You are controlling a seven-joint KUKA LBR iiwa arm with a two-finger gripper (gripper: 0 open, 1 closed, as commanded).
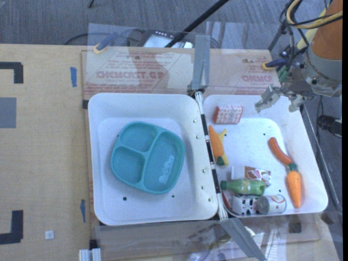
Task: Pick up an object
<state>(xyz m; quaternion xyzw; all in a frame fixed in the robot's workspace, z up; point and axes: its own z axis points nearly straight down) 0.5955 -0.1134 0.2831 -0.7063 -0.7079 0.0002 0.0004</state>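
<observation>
Hand (279, 99) at far right, over the far edge of the right bin (311, 145), two pale grey fingers spread wide, nothing between them. Grey wrist and orange band above it, yellow and black cables looped behind.

Right bin, white shallow plastic, rounded corners, speckled floor. Counted items: one small red-and-white carton (228, 114) at far left corner, print too small to read. One yellow-orange corn-like toy (218, 145) lying along the left wall. One orange-red sausage (279, 150), curved and smooth, toward the right. One carrot (294, 185), orange with a green top, just near of the sausage, almost touching it. One green bottle (244, 187) lying on its side at near left. One small red-white packet (256, 175) just behind the bottle, touching it. One can (271, 204) on its side, red and white label, unreadable. One white box with black spots (243, 205) left of the can, touching it. All pickable things sit in this bin, none in the hand.

Left bin (103, 145), same white plastic, holds one teal divided plate (147, 156) with three compartments, smooth, rounded, lying flat in the middle.

Clear acrylic sheets (136, 72) stand at the far side, red print reads "CHEMCAST", repeated partly on the right panel. Desk (43, 145) is light wood-toned board, black corner marks at left, two bits of blue tape (73, 76).
</observation>
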